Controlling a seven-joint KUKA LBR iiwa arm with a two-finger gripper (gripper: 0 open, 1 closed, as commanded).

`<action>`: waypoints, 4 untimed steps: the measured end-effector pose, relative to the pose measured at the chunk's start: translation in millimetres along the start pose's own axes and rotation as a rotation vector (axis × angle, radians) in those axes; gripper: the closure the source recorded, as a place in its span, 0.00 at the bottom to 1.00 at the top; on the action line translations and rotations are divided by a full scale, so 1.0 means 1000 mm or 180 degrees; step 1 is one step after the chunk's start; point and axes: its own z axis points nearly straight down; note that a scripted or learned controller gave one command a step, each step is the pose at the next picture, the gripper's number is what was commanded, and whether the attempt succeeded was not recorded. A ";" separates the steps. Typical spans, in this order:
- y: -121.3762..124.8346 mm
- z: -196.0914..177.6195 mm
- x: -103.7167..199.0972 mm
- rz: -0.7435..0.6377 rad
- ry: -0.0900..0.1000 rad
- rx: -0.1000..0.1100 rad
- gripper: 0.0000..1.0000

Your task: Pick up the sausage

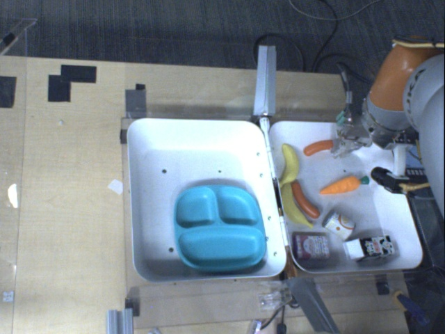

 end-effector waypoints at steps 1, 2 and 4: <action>-0.047 0.011 -0.029 -0.0645 -0.0008 -0.0025 1.00; -0.047 0.011 -0.030 -0.0645 -0.0008 -0.0024 0.00; 0.003 0.011 -0.014 -0.1395 -0.0020 0.0012 0.00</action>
